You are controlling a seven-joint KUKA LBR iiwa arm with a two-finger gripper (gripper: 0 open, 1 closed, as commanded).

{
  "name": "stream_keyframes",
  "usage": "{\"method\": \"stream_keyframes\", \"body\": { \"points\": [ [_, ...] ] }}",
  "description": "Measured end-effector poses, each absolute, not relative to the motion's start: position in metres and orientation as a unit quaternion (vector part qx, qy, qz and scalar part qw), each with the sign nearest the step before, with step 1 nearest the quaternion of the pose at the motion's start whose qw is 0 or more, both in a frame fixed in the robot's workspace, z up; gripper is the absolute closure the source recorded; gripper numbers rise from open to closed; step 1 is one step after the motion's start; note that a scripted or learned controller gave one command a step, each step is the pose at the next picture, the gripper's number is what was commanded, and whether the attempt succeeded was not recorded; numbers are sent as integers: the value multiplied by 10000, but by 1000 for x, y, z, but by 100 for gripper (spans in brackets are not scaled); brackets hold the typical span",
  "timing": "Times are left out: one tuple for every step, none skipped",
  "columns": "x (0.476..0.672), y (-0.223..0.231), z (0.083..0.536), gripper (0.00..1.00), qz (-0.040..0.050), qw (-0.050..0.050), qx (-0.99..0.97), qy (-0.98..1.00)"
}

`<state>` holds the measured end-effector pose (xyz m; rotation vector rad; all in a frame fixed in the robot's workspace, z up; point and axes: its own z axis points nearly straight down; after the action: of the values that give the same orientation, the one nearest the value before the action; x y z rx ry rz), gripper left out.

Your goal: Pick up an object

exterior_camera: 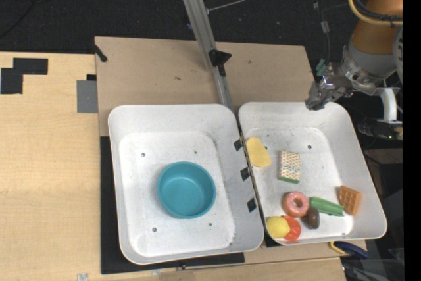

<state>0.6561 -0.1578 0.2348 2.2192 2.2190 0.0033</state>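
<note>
The right bin (329, 116) holds several toy foods: a yellow piece (257, 153) by its left wall, a patterned cracker block (289, 166), a pink donut (296, 204), a green stick (327, 206), an orange waffle (349, 199), a dark brown piece (312, 218) and a red and yellow fruit (283, 228). My gripper (318, 97) hangs over the far right rim of this bin, well above and away from the foods. Nothing shows between its fingers.
The left bin (131, 128) holds a teal bowl (187, 189). A metal rail (200, 23) slants down from the back to the gap between the bins. Black clips (244, 172) sit on the shared wall. Tan board surrounds the bins.
</note>
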Motion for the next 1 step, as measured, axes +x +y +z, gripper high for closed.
{"method": "stream_keyframes", "body": {
  "points": [
    [653,-111,231,100,0,-3,7060,7082]
  ]
}}
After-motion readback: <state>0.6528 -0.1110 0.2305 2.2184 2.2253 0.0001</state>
